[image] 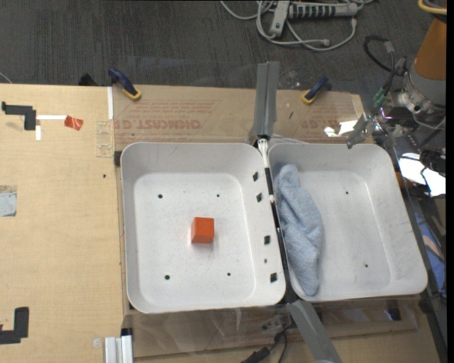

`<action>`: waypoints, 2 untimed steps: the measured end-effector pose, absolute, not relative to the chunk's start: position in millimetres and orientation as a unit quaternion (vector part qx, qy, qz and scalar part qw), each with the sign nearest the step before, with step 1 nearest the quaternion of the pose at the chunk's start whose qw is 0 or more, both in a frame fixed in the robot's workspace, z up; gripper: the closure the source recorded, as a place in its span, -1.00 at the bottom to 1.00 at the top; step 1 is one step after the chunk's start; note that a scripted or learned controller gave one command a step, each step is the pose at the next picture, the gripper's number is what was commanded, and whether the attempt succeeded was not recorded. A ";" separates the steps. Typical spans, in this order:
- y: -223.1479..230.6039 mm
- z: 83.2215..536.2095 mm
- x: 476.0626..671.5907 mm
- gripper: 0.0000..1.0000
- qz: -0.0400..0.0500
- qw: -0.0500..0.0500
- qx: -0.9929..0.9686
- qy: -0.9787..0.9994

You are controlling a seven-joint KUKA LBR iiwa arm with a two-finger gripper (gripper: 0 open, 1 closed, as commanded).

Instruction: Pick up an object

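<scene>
A small orange cube (203,230) rests on the floor of the left bin (142,213), a little left of its middle. A crumpled blue-grey cloth (298,227) lies along the left wall of the right bin (397,234), reaching from the back towards the front edge. My gripper (363,131) hangs at the upper right, above the far rim of the right bin, well away from both the cloth and the cube. The grey arm with its orange band (431,49) rises behind it. Nothing is visible in the gripper.
A grey divider bar (267,106) runs between the bins at the back. Two blue-and-yellow clamps (124,83) hold the cardboard sheet behind the bins. Cables (305,21) lie on the floor beyond. A wooden board (57,213) flanks the left bin.
</scene>
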State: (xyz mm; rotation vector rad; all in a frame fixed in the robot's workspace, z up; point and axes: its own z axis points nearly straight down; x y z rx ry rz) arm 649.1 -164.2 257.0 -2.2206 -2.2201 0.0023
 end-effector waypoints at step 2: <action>-186.7 103.4 641.6 1.00 0.000 -0.003 -0.667 -0.745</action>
